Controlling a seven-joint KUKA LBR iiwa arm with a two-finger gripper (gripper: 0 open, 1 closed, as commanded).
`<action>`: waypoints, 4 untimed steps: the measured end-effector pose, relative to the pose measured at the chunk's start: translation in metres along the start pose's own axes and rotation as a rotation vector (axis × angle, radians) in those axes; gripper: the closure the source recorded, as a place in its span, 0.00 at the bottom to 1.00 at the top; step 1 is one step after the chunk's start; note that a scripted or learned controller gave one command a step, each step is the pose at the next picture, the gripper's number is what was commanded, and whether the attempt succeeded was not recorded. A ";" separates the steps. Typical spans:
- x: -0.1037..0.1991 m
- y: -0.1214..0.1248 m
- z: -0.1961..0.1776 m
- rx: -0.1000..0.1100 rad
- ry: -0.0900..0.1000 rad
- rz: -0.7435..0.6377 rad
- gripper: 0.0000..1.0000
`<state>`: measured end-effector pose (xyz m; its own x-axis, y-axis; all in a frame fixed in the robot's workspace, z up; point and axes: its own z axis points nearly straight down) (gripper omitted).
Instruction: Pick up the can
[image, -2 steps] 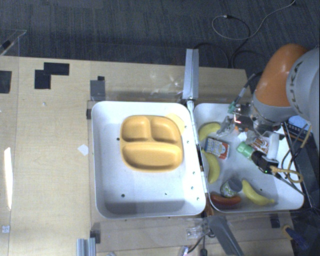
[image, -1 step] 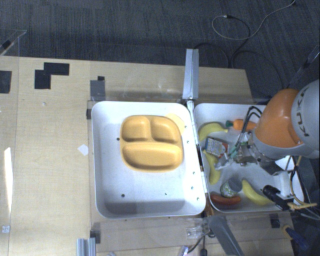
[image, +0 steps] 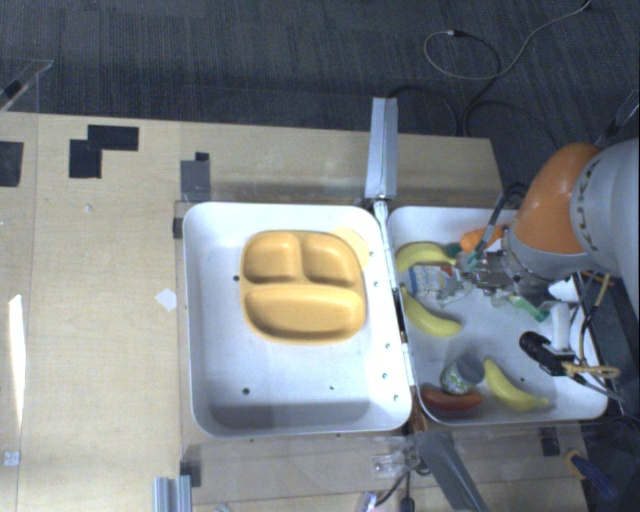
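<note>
The can (image: 461, 376) is small and grey-green and sits near the front edge of the right bin (image: 500, 330). A red object (image: 450, 399) lies just in front of it and a banana (image: 514, 388) just to its right. My gripper (image: 484, 272) hangs over the back half of the same bin, well behind the can and apart from it. It is close to a crinkled packet (image: 430, 283) and a green item (image: 534, 309). Nothing is visibly held.
Two more bananas (image: 424, 254) (image: 430, 318) lie at the right bin's left side, and an orange item (image: 472, 241) sits at its back. The left bin (image: 215, 330) holds a yellow compartment tray (image: 303, 285). A metal divider (image: 381, 150) rises between the bins.
</note>
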<state>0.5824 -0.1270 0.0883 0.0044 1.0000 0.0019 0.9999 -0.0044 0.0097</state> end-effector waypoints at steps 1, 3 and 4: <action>-0.042 0.077 0.000 0.041 0.016 0.116 0.00; 0.016 0.058 -0.001 0.006 -0.013 0.452 0.00; 0.004 0.086 -0.058 0.013 -0.008 0.680 0.00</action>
<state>0.6681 -0.1237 0.1470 0.6320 0.7750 -0.0038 0.7750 -0.6320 -0.0034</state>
